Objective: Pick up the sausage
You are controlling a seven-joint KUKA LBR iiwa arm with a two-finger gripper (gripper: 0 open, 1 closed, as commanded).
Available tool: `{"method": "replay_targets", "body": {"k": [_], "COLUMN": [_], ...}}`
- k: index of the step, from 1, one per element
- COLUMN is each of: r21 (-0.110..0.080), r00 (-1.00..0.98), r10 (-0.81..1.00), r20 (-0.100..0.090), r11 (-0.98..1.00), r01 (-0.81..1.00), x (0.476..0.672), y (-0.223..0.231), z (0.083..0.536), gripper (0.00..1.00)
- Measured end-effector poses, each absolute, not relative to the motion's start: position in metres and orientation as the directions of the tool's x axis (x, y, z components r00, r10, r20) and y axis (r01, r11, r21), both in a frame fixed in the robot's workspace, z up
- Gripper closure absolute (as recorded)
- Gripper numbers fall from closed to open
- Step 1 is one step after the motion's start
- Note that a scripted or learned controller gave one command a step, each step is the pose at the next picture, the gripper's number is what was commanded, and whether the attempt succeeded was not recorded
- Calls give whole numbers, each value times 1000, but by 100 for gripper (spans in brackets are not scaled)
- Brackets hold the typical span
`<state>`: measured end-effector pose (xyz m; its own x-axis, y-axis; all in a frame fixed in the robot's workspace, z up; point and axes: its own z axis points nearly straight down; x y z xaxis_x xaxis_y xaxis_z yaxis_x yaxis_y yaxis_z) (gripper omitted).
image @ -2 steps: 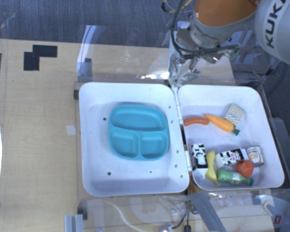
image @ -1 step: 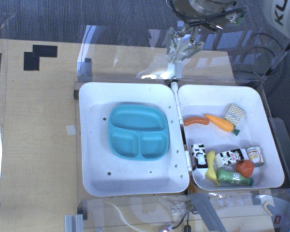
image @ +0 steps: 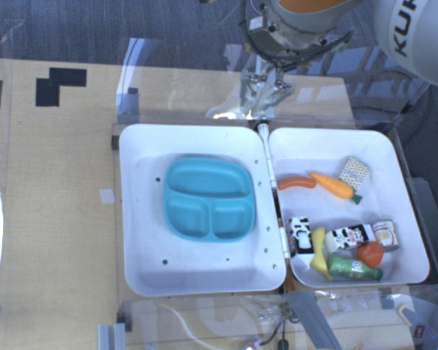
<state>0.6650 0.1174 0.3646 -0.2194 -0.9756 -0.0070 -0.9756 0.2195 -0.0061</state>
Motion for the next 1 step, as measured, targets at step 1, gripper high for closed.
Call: {"method": "replay_targets", "body": {"k": [1], "r21": [-15], "r00": [-221], "r10": [-975], "r20": [-15], "r11": [222], "r01": [-975], "x": [666], "y": [119], "z": [379], "gripper": [100]}}
